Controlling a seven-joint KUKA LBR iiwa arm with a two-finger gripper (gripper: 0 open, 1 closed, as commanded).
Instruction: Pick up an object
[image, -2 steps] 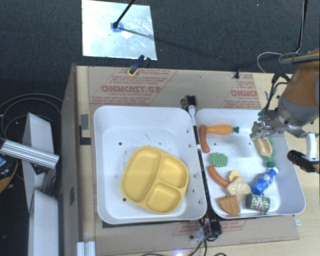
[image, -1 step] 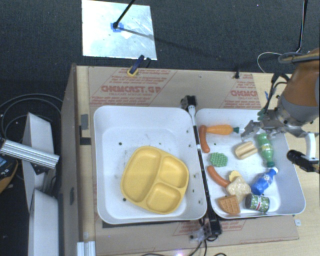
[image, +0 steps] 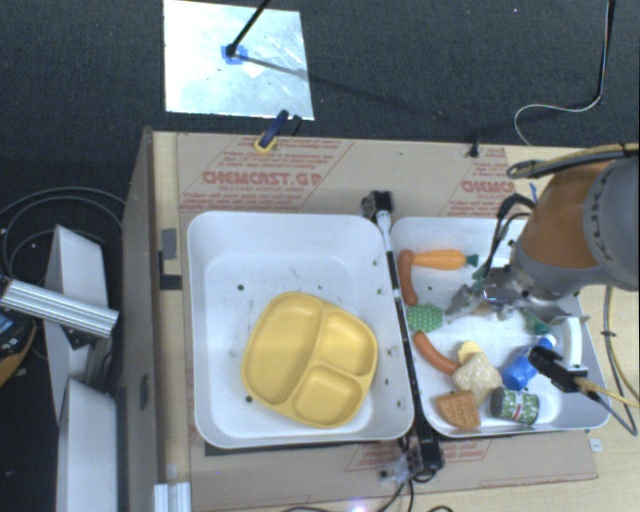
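The right bin (image: 570, 425) holds several toy foods: an orange carrot (image: 440, 260), a red sausage (image: 407, 277), a green piece (image: 425, 318), a second sausage (image: 435, 352), a beige lump (image: 476, 370), a waffle piece (image: 458, 409), a small can (image: 515, 405) and a blue item (image: 519, 371). My gripper (image: 481, 297) hangs low over the middle of this bin, just right of the green piece and below the carrot. The wrist hides what lies under it.
The left bin (image: 215, 270) holds a yellow divided plate (image: 310, 357). A black divider rail (image: 395, 300) runs between the bins. The orange-banded arm (image: 570, 225) covers the right bin's far right side. Cables lie at the bench's left and right.
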